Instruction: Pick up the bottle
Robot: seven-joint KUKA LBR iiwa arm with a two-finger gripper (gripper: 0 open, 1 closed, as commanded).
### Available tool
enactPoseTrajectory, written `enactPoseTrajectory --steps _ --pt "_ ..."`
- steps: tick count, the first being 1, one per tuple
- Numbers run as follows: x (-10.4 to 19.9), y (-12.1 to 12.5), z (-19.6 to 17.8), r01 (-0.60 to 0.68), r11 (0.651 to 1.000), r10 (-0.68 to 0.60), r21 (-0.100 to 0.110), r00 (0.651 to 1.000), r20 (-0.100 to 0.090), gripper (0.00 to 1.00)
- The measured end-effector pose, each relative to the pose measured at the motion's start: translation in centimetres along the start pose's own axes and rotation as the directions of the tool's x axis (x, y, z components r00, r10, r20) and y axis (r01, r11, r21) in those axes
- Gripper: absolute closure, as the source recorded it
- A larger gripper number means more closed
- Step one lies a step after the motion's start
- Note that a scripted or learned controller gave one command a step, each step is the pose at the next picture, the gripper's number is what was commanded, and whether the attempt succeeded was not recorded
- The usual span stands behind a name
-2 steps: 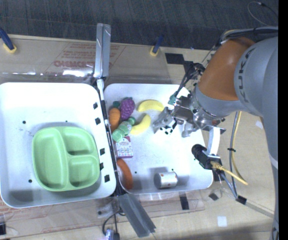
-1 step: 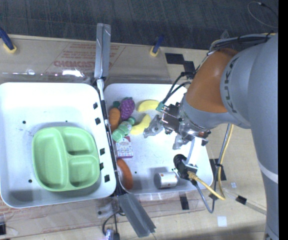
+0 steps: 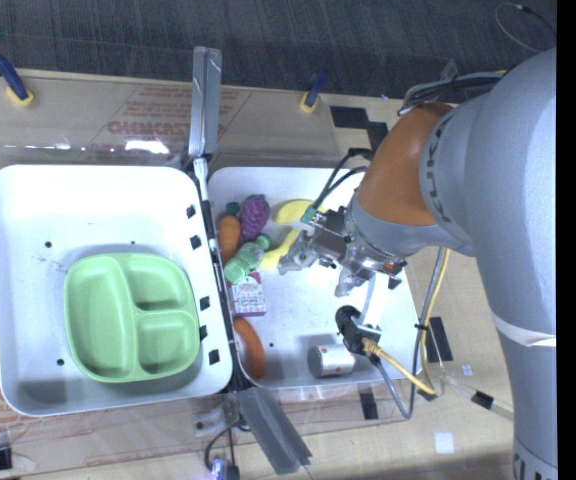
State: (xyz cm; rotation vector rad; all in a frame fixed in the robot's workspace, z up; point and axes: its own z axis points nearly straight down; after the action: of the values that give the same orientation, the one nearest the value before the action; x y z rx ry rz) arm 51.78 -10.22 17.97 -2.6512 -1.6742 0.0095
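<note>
The bottle (image 3: 242, 261) is small and green with a pale cap, and it lies on its side near the left wall of the right bin (image 3: 298, 340). My gripper (image 3: 296, 255) hangs low over the middle of that bin, just to the right of the bottle and over a yellow banana (image 3: 290, 214). Part of the banana is hidden under the gripper. I see no contact between the gripper and the bottle.
Around the bottle lie an orange carrot (image 3: 229, 234), purple grapes (image 3: 255, 215) and a small carton (image 3: 249, 296). An orange sausage shape (image 3: 249, 347) and a silver can (image 3: 330, 359) lie near the front wall. The left bin (image 3: 28, 208) holds a green divided plate (image 3: 133, 316).
</note>
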Motion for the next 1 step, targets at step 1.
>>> enactPoseTrajectory --steps 1 --pt "1.40 -5.34 -1.05 -0.033 0.999 0.033 -0.003 0.999 -0.001 0.00"
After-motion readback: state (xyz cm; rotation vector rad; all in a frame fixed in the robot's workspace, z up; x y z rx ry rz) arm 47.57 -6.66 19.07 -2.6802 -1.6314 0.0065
